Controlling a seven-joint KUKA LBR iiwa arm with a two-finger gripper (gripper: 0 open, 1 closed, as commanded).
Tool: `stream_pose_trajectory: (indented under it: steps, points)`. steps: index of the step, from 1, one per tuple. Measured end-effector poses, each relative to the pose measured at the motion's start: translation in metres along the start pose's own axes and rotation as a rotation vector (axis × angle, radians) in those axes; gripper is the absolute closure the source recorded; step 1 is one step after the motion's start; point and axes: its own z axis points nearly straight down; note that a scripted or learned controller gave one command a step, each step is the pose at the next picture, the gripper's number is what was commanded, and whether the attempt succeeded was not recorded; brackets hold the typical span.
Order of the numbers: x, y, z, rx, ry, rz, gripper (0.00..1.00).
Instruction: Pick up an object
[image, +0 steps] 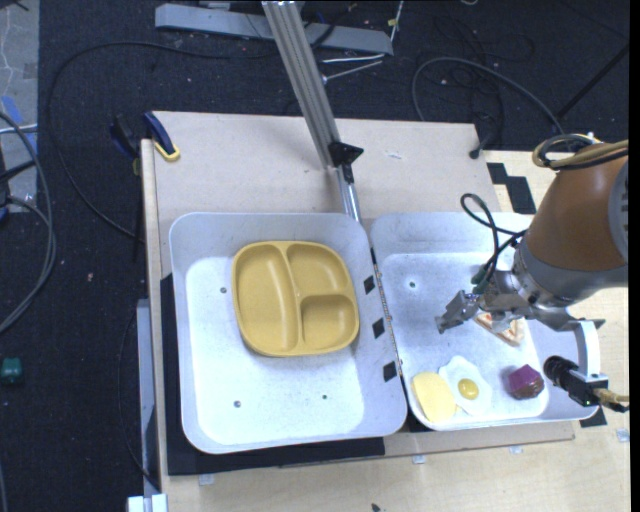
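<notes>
Two bins: left holds yellow tray; right, fried egg.

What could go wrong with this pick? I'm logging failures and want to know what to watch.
The gripper hangs over bare floor of the right white bin, so closing here would likely catch nothing. The flat white-and-yellow fried-egg toy overlaps the pale yellow slab, so a grasp there may drag both. The small purple block sits near the bin's wall, leaving little finger room.
</notes>
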Motion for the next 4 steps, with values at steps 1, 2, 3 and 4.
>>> stream_pose_trajectory:
  steps: [1, 2, 3, 4]
  points:
    - [-0.001, -0.002, 0.064, 0.001, 0.0, 0.0, 0.0]
    - [-0.001, -0.001, 0.092, -0.007, -0.001, 0.0, 0.0]
    - [-0.002, 0.001, 0.08, -0.014, -0.005, 0.002, 1.0]
    - [-0.007, -0.002, 0.036, -0.009, -0.002, 0.0, 1.0]
